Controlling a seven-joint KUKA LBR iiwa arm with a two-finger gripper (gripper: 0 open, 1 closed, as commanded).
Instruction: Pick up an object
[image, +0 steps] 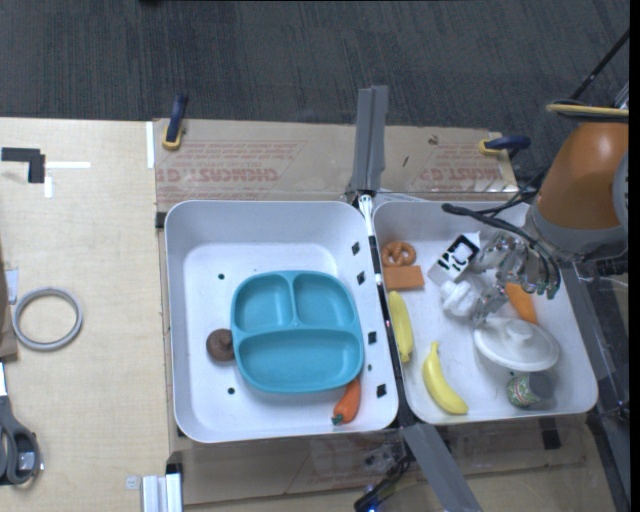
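Note:
My gripper (492, 283) hangs low over the back right of the right bin (575, 400). It is among a white lump (458, 297), a black-and-white card (455, 256) and an orange piece (521, 302). Nothing can be made out in its grasp. Further left in that bin lie a pretzel (398, 252) and an orange block (404, 277). Two yellow bananas (401, 324) (441, 381) lie near the middle and front. A white dish (516, 346) and a small round greenish can (523, 389) sit at the front right.
The left bin (185, 300) holds a blue divided plate (297, 331), a brown round item (220, 345) to the plate's left and a carrot (347, 402) at the front. A grey ring (45, 317) and scissors (17, 450) lie on the bench at left.

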